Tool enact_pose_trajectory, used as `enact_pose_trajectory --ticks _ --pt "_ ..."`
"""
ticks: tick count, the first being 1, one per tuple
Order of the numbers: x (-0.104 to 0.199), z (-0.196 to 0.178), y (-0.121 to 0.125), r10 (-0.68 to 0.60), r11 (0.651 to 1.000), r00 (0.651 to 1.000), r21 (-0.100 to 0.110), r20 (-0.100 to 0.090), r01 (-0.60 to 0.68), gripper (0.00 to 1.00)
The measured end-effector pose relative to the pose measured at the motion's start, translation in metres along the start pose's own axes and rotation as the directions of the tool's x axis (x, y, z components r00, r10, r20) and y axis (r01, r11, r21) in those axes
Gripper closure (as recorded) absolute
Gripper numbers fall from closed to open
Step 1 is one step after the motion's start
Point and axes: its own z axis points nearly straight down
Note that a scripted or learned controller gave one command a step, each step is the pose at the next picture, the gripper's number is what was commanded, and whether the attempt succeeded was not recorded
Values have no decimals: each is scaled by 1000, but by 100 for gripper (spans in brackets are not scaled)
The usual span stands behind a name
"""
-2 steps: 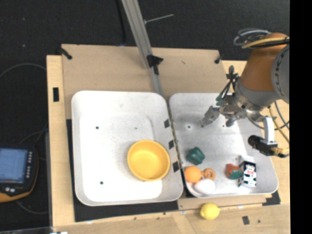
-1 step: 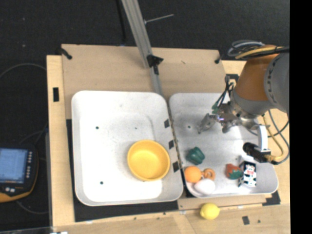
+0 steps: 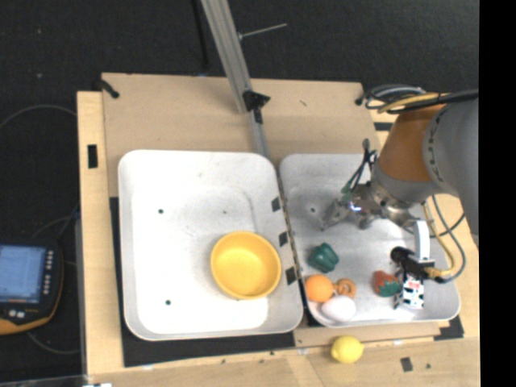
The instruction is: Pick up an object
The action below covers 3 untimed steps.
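The gripper [image 3: 348, 208] hovers over the right bin [image 3: 310, 176], fingers spread and holding nothing. The green object [image 3: 324, 255] lies below them, apart, near the bin's left edge; its axis is unclear.

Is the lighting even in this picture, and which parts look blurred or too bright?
Camera view: light is soft and fairly even; the white bins look washed out, nearly glaring; the yellow bowl casts only a faint shadow; the hand is small and somewhat blurred; the small objects near the right bin's front edge, such as the orange ball, lack sharp detail.
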Motion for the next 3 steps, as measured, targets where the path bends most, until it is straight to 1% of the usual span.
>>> enact_pose_trajectory --ticks 1,2,3 --pt "0 -12 2 4 1000 1000 -5 -2 -4 100" --pt "4 -63 -5 1 1000 1000 -8 -3 -1 100" --pt "5 -123 -8 -6 1000 1000 -3 -2 6 100"
